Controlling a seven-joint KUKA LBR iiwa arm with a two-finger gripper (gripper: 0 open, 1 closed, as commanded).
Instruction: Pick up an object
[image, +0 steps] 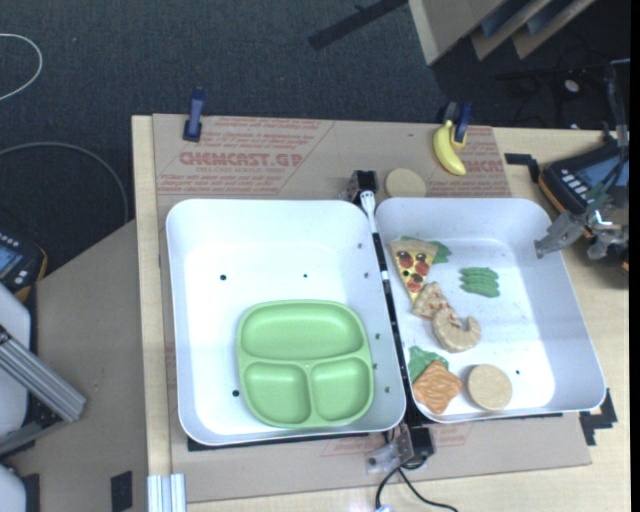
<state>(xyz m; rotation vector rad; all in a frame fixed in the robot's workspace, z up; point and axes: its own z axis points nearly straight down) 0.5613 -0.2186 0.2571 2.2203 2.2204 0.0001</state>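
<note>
**benchwatcher:** so where are you at with the pick?

**me:** barely started tbh. My claw is hanging over the right bin's far right rim, fingers spread, gripping nothing. Food's all along the left side of that bin: pizza slice, green beans, cookie. Next I gotta swing in over one and drop down

Smooth matt green plastic tray in glossy white plastic bin on brown cardboard-like bench sheet.
</note>
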